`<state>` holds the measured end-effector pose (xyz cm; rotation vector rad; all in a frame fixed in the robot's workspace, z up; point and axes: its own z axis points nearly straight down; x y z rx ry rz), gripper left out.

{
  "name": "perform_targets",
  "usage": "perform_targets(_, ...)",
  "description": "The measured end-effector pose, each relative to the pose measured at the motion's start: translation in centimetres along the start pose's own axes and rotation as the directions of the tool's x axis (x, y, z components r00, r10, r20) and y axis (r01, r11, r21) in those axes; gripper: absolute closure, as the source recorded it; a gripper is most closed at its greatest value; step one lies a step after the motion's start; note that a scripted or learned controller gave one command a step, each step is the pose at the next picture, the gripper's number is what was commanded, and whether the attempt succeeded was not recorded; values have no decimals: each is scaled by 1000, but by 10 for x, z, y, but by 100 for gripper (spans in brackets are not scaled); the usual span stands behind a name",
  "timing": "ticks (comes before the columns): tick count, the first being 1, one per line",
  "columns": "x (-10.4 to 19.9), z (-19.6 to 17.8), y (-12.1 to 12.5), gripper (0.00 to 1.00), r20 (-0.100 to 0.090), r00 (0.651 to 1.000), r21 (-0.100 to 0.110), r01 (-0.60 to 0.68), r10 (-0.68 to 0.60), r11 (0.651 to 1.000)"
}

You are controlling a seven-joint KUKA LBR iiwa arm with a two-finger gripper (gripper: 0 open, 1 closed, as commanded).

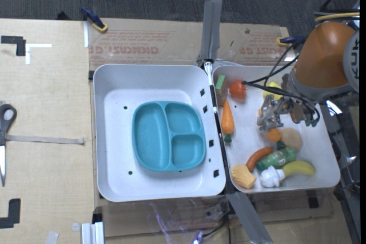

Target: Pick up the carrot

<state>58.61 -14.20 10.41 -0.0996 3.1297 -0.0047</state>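
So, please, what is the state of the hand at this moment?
Hand: low in the right white bin, near a small orange piece; open, closed or holding cannot be told.

We count two white bins: the left bin (103, 140) and the right bin (326, 177). In the left bin we see one blue divided plate (169, 135) with three compartments. In the right bin we count one carrot (227, 117) at nine o'clock, one tomato (238, 90) at eleven o'clock, one banana (299, 168) at five o'clock, one sausage (258, 156), one green bottle (277, 158), one white garlic-like piece (271, 178) and one yellow corn-like piece (243, 177) at seven o'clock. One pair of scissors (4, 123) lies on the bench.
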Motion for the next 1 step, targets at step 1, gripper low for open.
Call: perform_targets(1,1,-67,43,100,-4,957,0,-290,290,957)
